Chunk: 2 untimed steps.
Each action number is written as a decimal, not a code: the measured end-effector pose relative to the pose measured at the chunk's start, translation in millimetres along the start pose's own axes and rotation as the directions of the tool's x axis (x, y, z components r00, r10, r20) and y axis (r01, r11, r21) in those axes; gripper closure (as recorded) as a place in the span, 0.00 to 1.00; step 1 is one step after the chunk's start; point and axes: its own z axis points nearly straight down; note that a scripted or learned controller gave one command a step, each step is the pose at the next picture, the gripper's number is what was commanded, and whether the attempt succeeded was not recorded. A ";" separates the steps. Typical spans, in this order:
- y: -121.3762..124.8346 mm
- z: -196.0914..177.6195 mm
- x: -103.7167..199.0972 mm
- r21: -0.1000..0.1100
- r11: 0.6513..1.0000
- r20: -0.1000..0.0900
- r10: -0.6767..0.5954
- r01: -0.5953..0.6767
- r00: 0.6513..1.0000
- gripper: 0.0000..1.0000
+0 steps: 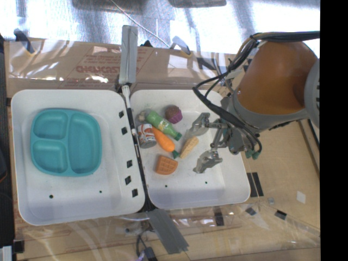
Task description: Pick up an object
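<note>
**Open gripper hovering in right bin, nothing picked yet**

Two-finger metal gripper [200, 144] reaching in from right, hanging over right shallow white bin [228, 186]. Jaws spread wide, nothing betw. them. Upper finger just beside pale tan cone-shaped toy [190, 146]; lower finger over bare bin floor. Probably lined up that way to straddle whichever item is nearest, so cone looks the likeliest target, though only a guess.

All pickable items bunched in right bin's left half, near divider. Count, 1 each: green bottle w/ red cap [161, 124], dark purple round toy [173, 113], orange carrot-shaped toy [164, 140], small can w/ red label [147, 135], orange waffle-textured wedge [166, 165], plus the cone. 6 total.

Left shallow white bin [32, 205] holding 1 teal divided plastic plate [66, 142], 3 compartments, lying flat, well apart from gripper.

2 bins, 1 arm.
</note>
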 end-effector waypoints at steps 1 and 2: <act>-0.6 155.8 -8.4 -0.001 0.965 -0.008 0.264 -0.264 0.965 0.00; -1.8 196.2 -67.5 0.001 0.999 0.001 0.048 -0.048 0.999 0.00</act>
